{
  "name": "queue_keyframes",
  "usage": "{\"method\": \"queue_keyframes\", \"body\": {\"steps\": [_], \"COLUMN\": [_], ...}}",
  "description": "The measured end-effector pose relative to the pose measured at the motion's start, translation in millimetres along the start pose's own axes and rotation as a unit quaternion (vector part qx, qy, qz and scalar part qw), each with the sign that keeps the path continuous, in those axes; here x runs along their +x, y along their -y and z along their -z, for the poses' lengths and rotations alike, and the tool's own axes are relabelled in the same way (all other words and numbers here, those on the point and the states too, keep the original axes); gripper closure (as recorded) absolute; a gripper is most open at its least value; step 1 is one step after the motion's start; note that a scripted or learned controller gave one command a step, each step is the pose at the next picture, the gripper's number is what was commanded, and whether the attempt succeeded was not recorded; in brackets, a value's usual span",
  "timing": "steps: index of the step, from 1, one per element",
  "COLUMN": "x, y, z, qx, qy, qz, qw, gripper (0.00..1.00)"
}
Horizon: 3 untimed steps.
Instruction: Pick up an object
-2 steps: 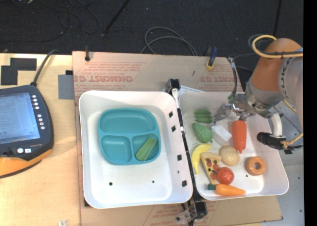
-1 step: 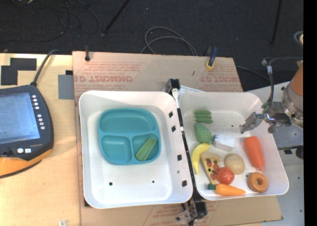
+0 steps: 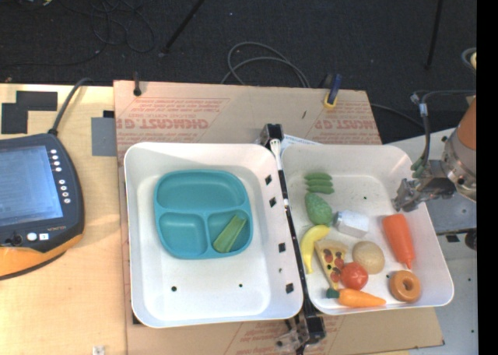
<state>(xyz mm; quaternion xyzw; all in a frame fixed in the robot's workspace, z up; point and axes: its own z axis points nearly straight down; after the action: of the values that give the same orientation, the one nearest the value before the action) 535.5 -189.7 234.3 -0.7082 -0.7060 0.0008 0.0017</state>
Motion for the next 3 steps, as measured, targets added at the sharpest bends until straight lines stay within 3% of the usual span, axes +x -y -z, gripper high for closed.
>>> {"method": "queue_keyframes", "body": {"steps": [2, 3], "x": [-1, 2], "y": [0, 13], "z": [19, 128], "qx": [0.001, -0.005], "qy": [0.0, 0.002], "qz": [-0.002, 0.002], "qw": [1.0, 1.0], "gripper": [1.0, 1.0]}}
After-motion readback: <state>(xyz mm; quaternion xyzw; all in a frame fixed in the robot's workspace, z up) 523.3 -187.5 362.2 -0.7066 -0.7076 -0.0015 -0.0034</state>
